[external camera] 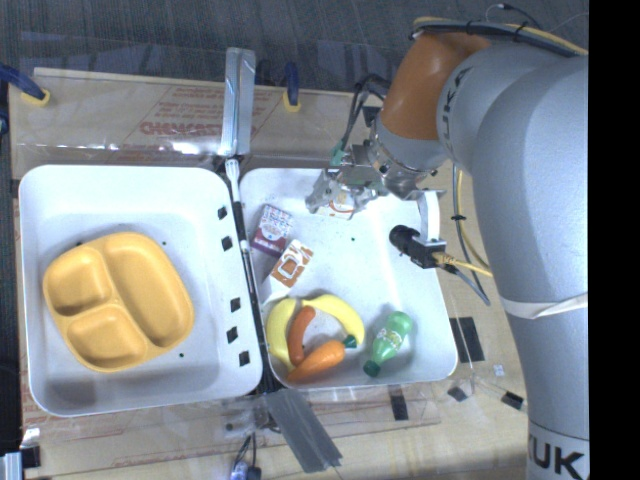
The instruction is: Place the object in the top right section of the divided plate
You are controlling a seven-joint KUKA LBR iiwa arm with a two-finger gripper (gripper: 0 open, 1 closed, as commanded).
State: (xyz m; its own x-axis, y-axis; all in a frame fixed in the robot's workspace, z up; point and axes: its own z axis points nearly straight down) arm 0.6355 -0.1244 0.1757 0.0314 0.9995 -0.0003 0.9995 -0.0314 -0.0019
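A yellow divided plate (116,298) with three sections lies in the left bin (40,193). My gripper (340,194) hangs over the far end of the right bin (420,298), well to the right of the plate. A small pale and orange shape shows right under it, too unclear to name. Closer to me in the right bin lie a purple and white carton (272,228), an orange and white packet (292,264), a banana (335,313), a sausage (300,332), a carrot (318,360) and a green bottle (387,342).
A metal divider (238,103) runs between the two bins. The grey arm (520,168) fills the right side above the right bin's edge. A black fitting (410,243) with a cable sits near the right bin's right wall.
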